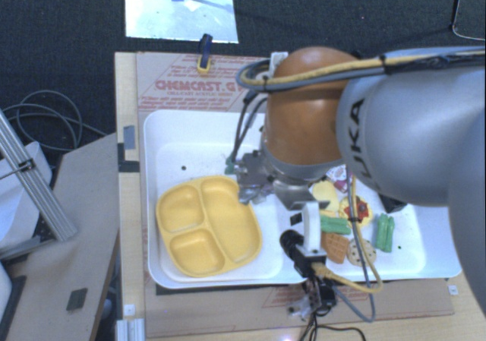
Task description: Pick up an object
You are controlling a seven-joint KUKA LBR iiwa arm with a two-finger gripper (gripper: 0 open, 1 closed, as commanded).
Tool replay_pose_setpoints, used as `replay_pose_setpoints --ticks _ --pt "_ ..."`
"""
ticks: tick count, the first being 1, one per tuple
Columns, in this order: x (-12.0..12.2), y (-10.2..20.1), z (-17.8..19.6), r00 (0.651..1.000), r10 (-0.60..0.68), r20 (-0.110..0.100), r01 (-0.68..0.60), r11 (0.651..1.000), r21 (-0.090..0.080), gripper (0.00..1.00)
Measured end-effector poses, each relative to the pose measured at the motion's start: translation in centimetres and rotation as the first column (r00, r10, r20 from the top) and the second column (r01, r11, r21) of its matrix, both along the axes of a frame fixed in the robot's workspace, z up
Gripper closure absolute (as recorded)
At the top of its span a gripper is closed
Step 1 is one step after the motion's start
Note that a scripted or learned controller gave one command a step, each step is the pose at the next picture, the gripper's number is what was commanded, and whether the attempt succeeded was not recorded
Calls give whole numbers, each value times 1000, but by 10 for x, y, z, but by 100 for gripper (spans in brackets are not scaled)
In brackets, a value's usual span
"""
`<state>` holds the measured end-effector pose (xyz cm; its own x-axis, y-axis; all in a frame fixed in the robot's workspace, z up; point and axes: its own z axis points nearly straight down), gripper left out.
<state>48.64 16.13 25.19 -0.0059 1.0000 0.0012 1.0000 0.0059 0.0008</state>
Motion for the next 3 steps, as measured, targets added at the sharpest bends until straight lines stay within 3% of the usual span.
replay_pose_setpoints --ticks 1,2,3 --pt "1 -65 -11 1000 -11 -1 11 1000 -2 100" --pt "15 -12 -142 1000 0 -6 0 1000 -1 100" --pt "1 -91 -63 1000 -12 5 12 1000 -3 100"
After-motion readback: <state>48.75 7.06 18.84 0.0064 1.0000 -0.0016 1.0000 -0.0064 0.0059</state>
